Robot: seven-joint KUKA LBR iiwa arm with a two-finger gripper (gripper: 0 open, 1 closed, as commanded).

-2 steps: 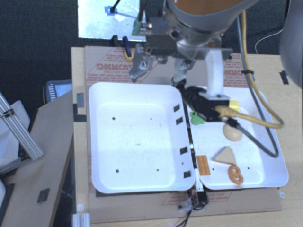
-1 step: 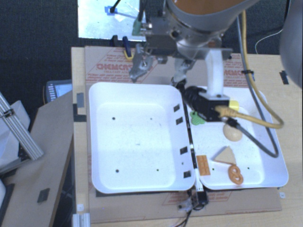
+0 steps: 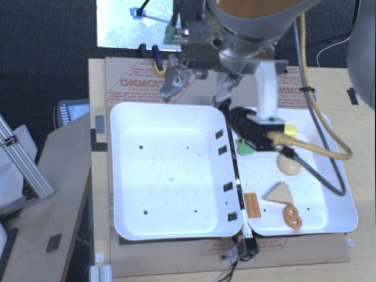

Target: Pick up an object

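Pretzel, wedge in right bin

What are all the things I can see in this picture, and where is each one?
Left bin: one, white, left half of the bench.
Right bin: one, white, right half of the bench, beside the left bin.
Green piece: one, green, right bin, near its left wall, partly hidden by black cabling.
Round piece: one, beige, middle of the right bin.
Wedge: one, tan, right bin, below the round piece.
Pretzel shape: one, orange-brown, right bin, front edge.
Flat block: one, orange, right bin, front left corner.
Arm: one, grey with an orange band, above the bins' far edge.
Gripper: one, metal, above the far edge of the left bin.
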